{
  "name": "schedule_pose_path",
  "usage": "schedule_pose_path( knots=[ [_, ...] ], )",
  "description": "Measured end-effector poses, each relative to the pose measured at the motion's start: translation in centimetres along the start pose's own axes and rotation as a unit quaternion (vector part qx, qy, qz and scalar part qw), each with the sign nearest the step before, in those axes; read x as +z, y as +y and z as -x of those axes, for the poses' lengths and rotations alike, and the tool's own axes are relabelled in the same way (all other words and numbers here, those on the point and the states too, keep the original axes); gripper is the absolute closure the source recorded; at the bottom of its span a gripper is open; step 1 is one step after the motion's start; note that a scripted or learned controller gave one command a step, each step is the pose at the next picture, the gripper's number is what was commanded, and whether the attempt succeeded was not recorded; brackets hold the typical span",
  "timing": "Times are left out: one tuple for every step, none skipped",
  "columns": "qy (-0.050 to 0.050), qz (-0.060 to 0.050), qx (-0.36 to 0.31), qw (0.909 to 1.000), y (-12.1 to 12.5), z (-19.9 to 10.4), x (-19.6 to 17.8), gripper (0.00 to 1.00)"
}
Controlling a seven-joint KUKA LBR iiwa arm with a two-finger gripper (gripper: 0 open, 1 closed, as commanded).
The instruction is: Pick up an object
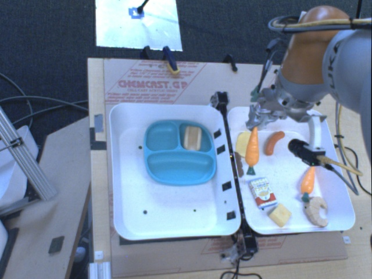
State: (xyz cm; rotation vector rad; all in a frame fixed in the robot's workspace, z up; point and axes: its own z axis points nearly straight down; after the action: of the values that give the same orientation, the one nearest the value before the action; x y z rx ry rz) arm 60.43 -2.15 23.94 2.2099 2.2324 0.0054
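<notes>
My gripper (257, 120) hangs over the far left part of the right bin (343, 214). It sits just above the upper end of a large orange carrot (252, 146), which lies lengthwise with its green tip toward the front. A pale yellow piece (241, 143) lies against the carrot's left side. Just right of the carrot is a small orange-red sausage (274, 142). Nothing shows between the gripper and the carrot, and I cannot tell whether they touch.
The right bin also holds a small carrot (307, 181), a little red-and-white carton (263, 192), a yellow cube (280, 215) and a beige lump (317, 211). In the left bin (133, 214), a blue divided plate (174, 167) carries a bread slice (192, 137).
</notes>
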Motion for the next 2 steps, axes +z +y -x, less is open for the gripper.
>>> schedule_pose_path(
  knots=[
    [-0.001, 0.000, 0.000, 1.0000, 1.4, -4.9, 1.6, 1.00],
    [0.000, 0.001, 0.000, 1.0000, 2.9, -10.6, 0.6, 1.00]
  ],
)
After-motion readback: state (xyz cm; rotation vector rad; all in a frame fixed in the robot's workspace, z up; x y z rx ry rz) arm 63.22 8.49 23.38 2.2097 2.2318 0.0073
